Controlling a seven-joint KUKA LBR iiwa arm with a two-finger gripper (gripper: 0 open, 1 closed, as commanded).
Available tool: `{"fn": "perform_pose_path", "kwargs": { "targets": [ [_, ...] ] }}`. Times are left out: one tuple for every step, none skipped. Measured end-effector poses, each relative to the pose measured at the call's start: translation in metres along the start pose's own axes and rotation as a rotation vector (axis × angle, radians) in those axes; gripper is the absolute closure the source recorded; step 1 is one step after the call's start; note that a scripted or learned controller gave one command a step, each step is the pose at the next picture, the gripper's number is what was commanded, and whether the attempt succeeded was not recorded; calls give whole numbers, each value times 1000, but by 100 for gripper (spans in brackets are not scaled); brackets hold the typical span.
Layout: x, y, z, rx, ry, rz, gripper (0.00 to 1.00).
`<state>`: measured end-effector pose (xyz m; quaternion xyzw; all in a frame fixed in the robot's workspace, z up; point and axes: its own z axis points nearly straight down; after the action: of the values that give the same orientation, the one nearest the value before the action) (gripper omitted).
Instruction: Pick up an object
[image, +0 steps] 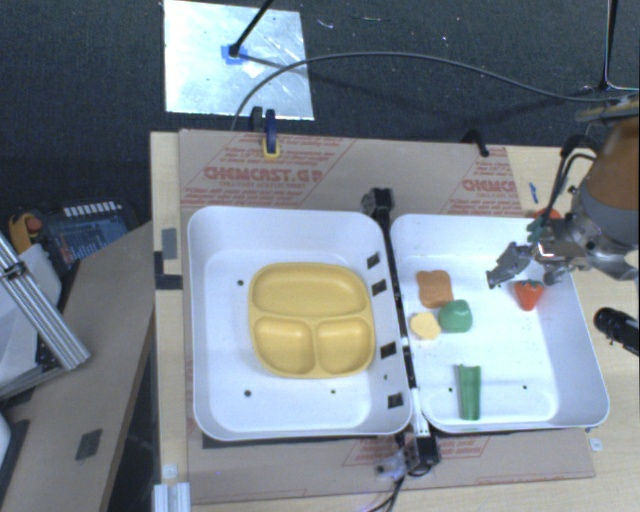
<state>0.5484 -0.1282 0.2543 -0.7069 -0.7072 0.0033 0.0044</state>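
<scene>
Orange-red toy piece (528, 294) lies in the right bin (580, 400), toward its 2 o'clock corner, just beside the gripper (512, 266), which hangs at the piece's 10 o'clock. Whether the fingers are apart or together cannot be told from this angle, and nothing shows between them. At 9 o'clock from the piece sit a brown block (434, 288), a green round piece (455, 317) and a yellow piece (425, 326), close together. A green stick (468, 391) lies toward the bin's 6 o'clock edge. The left bin (215, 400) carries a yellow divided tray (309, 318).
</scene>
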Motion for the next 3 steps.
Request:
{"fn": "perform_pose_path", "kwargs": {
  "targets": [
    [0,2,-7,-13,-2,-3,0],
    [3,-6,42,-10,-1,-1,0],
    [5,-1,104,-7,0,-1,0]
  ]
}}
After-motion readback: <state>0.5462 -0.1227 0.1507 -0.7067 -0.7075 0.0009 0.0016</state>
